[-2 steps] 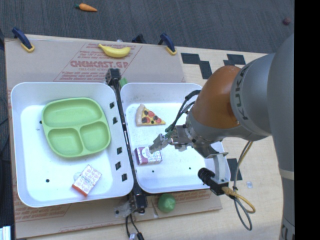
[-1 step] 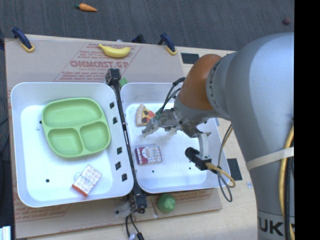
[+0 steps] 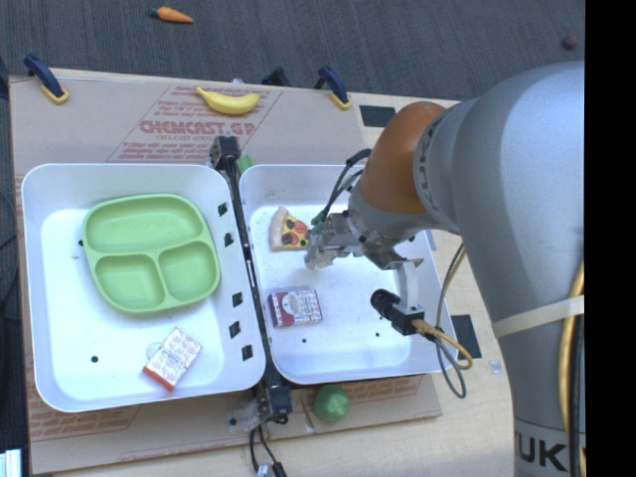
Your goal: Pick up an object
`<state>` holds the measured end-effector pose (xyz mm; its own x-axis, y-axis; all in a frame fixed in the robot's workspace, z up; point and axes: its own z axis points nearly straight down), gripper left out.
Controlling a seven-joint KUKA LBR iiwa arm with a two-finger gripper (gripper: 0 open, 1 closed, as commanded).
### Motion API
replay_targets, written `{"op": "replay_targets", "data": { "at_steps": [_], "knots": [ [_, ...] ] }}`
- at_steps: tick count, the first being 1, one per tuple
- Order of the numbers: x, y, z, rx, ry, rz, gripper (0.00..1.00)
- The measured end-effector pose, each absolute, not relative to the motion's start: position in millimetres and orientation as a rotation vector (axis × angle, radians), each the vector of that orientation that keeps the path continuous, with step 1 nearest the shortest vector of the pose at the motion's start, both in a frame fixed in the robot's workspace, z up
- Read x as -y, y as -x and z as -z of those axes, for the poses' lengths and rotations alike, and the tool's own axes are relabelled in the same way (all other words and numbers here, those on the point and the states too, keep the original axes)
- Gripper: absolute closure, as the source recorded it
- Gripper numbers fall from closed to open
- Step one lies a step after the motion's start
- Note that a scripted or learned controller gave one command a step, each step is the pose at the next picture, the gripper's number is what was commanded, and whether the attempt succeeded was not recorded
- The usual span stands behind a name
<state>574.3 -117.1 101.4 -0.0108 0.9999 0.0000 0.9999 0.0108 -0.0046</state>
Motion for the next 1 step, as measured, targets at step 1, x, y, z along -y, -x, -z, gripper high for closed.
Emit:
{"op": "replay_targets", "data": {
  "at_steps": [1],
  "knots": [
    [117.1, -574.3, -101.4, 2.232, 2.207, -0.006, 0.00]
  ]
}}
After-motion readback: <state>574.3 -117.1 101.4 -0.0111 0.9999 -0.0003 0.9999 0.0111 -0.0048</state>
